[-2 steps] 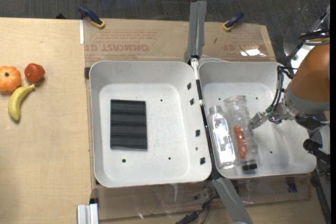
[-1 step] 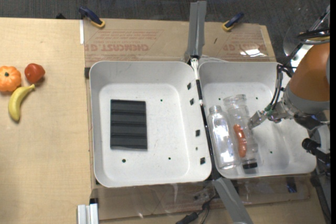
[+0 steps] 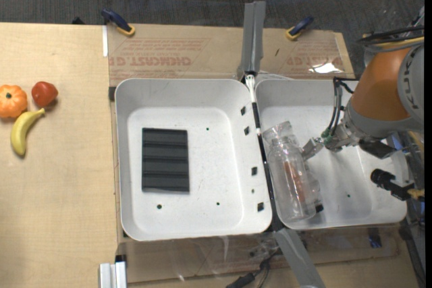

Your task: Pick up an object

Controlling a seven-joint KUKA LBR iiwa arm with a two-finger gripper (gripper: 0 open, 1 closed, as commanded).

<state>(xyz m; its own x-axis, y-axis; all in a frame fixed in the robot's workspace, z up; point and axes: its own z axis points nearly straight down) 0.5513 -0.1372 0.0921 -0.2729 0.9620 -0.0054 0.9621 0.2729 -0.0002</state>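
At the far left of the frame I see three small fruit pieces on the pale wooden tabletop point(image 3: 54, 212): a round orange fruit point(image 3: 11, 102), a red round fruit point(image 3: 44, 94) just beside it on its right, and a yellow curved banana point(image 3: 22, 132) below them, with its upper end touching or almost touching the red one.

Moving to the right, a brown cardboard sheet with red printed letters point(image 3: 169, 54) lies under the bins, and two clamps with yellow and blue handles point(image 3: 118, 22) point(image 3: 299, 26) sit at its upper edge. The left shallow white plastic bin point(image 3: 128, 165) holds a black rectangular ribbed block point(image 3: 165, 160), which lies flat in the left half of that bin, well apart from the walls. A grey metal bar point(image 3: 253, 37) comes down from the upper middle of the frame to where the two bins meet.

In the right shallow white plastic bin point(image 3: 358, 212) a clear plastic bottle with something reddish inside point(image 3: 292, 177) lies on its side along the left wall, its narrow end toward the top of the frame and its wider end toward the lower edge of the bin.

The gripper point(image 3: 317, 146) of the grey arm with the orange band point(image 3: 381, 88) reaches in from the right side of the frame and is low in the right bin, just beside the upper part of the bottle. Whether the fingers are spread or pressed together I cannot tell, and I cannot tell if they touch the bottle.
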